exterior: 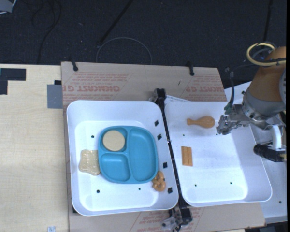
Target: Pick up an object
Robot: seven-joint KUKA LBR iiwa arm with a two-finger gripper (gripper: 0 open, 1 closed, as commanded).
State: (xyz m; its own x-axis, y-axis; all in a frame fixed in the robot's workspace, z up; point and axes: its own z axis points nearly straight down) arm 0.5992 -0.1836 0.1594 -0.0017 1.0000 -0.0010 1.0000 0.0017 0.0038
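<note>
Gripper (225, 125) low over the right bin's (253, 187) upper right part, just beside a tan drumstick-shaped toy (202, 122); cannot tell how wide the tool stands or whether touching. Small orange block (186, 155) lying mid-bin, apart. Left bin (77, 129) bearing a blue divided tray (135, 158) with a round tan disc (113, 140) in its upper left compartment. Mirrored, unreadable red print on the cardboard (135, 83) behind.

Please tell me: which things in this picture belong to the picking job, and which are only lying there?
Belonging to the job:
- gripper, over the right bin
- drumstick-shaped toy, the thing closest to it
- orange block, same bin

Only lying there, in the left bin:
- blue divided plate
- round cookie on the plate
- pale piece beside the plate
- small brown piece
</note>
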